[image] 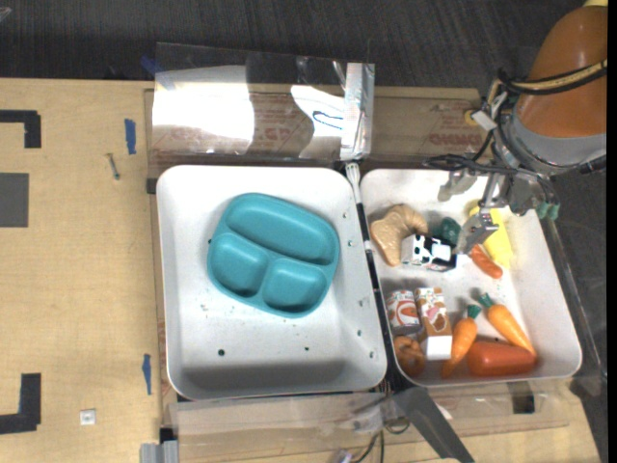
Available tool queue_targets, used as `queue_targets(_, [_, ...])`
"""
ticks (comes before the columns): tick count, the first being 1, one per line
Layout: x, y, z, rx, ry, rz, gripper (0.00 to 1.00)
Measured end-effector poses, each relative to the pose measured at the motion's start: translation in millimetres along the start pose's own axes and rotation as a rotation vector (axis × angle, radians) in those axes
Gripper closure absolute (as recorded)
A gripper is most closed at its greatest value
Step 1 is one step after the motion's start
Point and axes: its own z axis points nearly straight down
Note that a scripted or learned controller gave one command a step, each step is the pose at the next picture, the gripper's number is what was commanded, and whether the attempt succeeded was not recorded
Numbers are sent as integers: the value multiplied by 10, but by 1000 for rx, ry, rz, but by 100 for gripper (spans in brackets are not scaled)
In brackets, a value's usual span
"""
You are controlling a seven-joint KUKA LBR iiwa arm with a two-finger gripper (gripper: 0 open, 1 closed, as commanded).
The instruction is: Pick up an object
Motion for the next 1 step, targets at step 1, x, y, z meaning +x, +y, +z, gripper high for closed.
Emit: queue_targets(1, [17, -654, 1352, 3, -8, 35, 0])
